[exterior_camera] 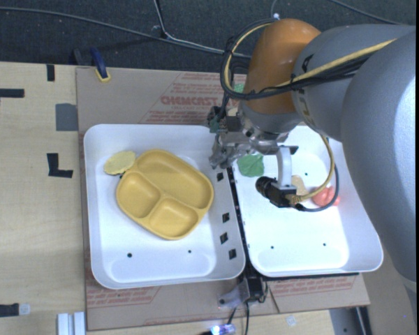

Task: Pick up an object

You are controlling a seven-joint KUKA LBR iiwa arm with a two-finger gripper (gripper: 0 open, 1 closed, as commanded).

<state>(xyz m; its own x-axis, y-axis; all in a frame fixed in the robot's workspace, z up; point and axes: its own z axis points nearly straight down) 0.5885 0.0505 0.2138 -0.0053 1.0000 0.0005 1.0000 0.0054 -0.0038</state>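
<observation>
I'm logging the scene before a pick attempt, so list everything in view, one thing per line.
bins: two, white, side by side on the cardboard; left bin, right bin
plate: one, yellow, three compartments, middle of the left bin
disc: one, pale yellow, left bin, at the plate's far-left edge
green lump: one, right bin, far-left part, beside the gripper
pink thing: one, right bin, right of centre, too blurred to name
cardboard: one sheet, brown with red print, under both bins
arm: one, grey with an orange band, reaching in from the right
gripper: one, above the wall between the bins, at their far end
</observation>
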